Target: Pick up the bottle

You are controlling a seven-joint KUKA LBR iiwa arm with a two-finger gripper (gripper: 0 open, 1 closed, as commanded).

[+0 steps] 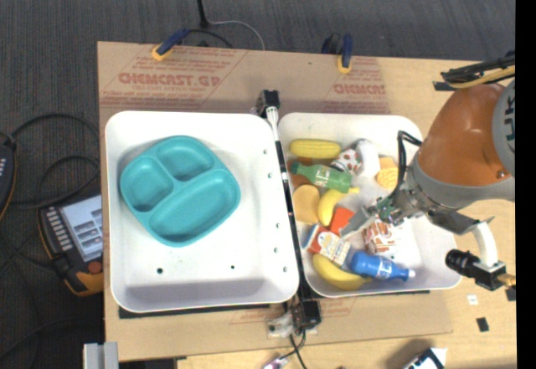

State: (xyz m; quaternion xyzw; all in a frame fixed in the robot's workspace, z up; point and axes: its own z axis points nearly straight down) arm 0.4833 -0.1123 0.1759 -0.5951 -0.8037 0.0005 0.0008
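**Reaching into the crowded right bin for the bottle**

Looking down from the fixed overhead camera, I saw two shallow white bins side by side on the table point(402, 83). The left bin point(134, 275) held a teal divided plate point(180, 189) and little else. The right bin point(435, 267) was packed with toy food: a yellow corn cob point(314, 148) near the far wall, a banana point(335, 273) near the front wall, an orange wedge point(305, 202) and a small carton point(332, 248) between them.

Two bottles lay on their sides there. A green bottle point(322, 176) sat just below the corn, towards the bin's left wall. A blue bottle point(378, 266) with a white cap lay near the front wall, touching the banana.

My arm came in from the right, its orange band over the bin's right half. The hand point(383, 215) was low among the toys, just above the blue bottle and beside a red and white carton point(381, 237). I could not tell how it was set, and I saw no bottle in it.

I judged this the approach step, with the grasp not yet made. The next move called for centring over one bottle's body, across its long axis, and keeping clear of the neighbouring toys.
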